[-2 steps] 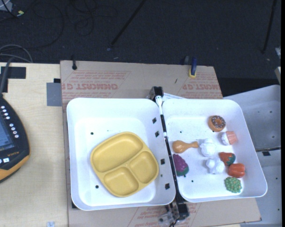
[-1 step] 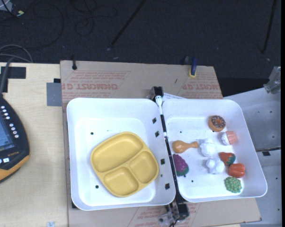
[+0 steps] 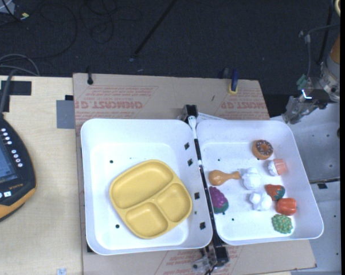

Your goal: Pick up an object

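**A:** Where do you see the arm?

**B:** Look to the upper right of the frame. The grey arm's two-finger gripper (image 3: 294, 112) sits there, outside both bins, just past the upper right corner of the right-hand shallow white bin (image 3: 310, 182). The wrist comes in from the right edge and the tool angles down and to the left, towards that corner. You can make out a bit of orange on the arm at the very edge.

**A:** Is it clenched or released?

**B:** I cannot tell you that. The tool is small and dark against the dark floor.

**A:** And the things to pick?

**B:** All in the right-hand bin. At its upper right lies a round brown toy doughnut with sprinkles (image 3: 263, 149). Just below it is a small pink and white piece (image 3: 277, 167). Towards the middle you see a tan toy drumstick (image 3: 223, 177), its thin end touching a white lumpy piece (image 3: 251, 179). Below that lies a second white lump (image 3: 259, 200). Near the bin's left wall sits a purple and green toy vegetable (image 3: 218, 200). Lower right you find a red and green piece (image 3: 274, 191), an orange-red toy tomato (image 3: 286, 205) and a green toy broccoli head (image 3: 282, 224).

**A:** And the left-hand bin?

**B:** The left-hand shallow white bin (image 3: 98, 153) holds a yellow plastic plate with three compartments (image 3: 151, 197), lying flat and turned at an angle.
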{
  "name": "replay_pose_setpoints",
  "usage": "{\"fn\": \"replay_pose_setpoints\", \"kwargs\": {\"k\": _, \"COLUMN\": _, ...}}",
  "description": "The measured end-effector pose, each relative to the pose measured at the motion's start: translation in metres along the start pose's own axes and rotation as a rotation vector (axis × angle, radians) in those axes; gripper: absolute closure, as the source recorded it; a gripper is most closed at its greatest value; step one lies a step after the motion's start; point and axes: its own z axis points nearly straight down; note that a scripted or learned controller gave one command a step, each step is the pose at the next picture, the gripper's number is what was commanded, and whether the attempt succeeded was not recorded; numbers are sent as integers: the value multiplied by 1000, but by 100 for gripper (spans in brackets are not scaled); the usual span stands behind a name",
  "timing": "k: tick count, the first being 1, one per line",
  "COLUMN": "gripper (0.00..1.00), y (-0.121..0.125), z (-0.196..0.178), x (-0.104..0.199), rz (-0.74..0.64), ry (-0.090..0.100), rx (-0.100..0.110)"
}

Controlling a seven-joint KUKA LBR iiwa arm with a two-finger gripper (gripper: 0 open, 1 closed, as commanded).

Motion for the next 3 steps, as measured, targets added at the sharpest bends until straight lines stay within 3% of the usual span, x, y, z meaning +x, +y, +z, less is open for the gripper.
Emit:
{"fn": "replay_pose_setpoints", "kwargs": {"k": 1, "gripper": 100, "y": -1, "z": 116, "x": -1, "rz": 4, "ry": 0, "rx": 0}}
{"fn": "replay_pose_setpoints", "kwargs": {"k": 2, "gripper": 100, "y": -22, "z": 36, "x": 50, "rz": 1, "ry": -4, "rx": -16}}
{"fn": "replay_pose_setpoints", "kwargs": {"k": 3, "gripper": 100, "y": -78, "z": 90, "x": -6, "rz": 10, "ry": -4, "rx": -5}}
